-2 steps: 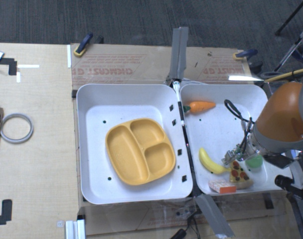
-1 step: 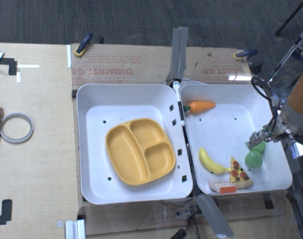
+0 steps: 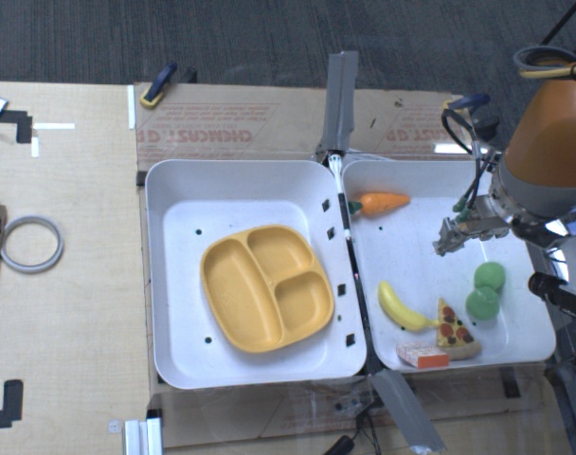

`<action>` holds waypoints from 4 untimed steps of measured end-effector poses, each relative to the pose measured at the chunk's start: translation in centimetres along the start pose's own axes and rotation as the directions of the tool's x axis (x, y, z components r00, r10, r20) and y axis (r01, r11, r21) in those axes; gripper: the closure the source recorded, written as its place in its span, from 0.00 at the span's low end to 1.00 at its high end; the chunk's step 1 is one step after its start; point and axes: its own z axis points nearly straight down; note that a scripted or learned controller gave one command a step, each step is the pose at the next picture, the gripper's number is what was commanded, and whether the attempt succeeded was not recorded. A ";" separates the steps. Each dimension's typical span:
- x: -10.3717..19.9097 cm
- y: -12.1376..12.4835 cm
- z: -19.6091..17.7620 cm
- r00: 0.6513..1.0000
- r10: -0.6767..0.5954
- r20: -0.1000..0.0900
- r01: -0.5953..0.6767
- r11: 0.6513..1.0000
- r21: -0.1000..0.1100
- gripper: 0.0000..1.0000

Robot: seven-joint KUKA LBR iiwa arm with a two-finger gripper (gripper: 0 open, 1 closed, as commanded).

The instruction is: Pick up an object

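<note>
Blurring its tips, the gripper [image 3: 448,238] hangs above the right bin [image 3: 402,233].

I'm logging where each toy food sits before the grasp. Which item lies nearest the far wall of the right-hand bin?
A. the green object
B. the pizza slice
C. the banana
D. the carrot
D. The carrot lies along the top edge of the right bin, while the banana, pizza slice and green object all sit lower, toward the near wall.
</note>
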 end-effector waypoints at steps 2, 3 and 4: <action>-11.1 4.6 -8.2 0.999 0.033 0.002 -0.033 0.999 -0.002 1.00; -13.4 8.8 -7.7 0.974 -0.228 0.004 0.228 0.974 -0.003 1.00; -13.4 9.4 -7.2 0.959 -0.283 0.004 0.283 0.959 -0.003 1.00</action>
